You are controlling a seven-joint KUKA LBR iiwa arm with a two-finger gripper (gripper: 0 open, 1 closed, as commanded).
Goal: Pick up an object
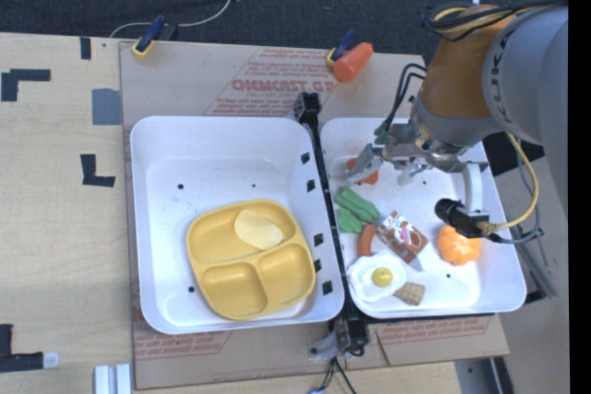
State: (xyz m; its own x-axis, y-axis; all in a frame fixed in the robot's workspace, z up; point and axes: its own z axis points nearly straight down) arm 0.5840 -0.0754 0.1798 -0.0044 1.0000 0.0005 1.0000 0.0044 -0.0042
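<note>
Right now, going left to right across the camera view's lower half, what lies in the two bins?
Yellow divided plate → green toy vegetable → fried egg → brown packet → orange fruit.

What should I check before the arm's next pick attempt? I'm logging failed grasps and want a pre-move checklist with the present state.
1. Gripper is over the right bin: ok.
2. An object is between the fingers: cannot tell; something reddish sits at the tips.
3. Targets are within the bin: ok; green toy, fried egg, orange and brown packet all lie there.
4. Items are spaced for a clean grasp: not ok; they crowd together.
5. Yellow tray in the left bin is away from the arm: ok.
</note>
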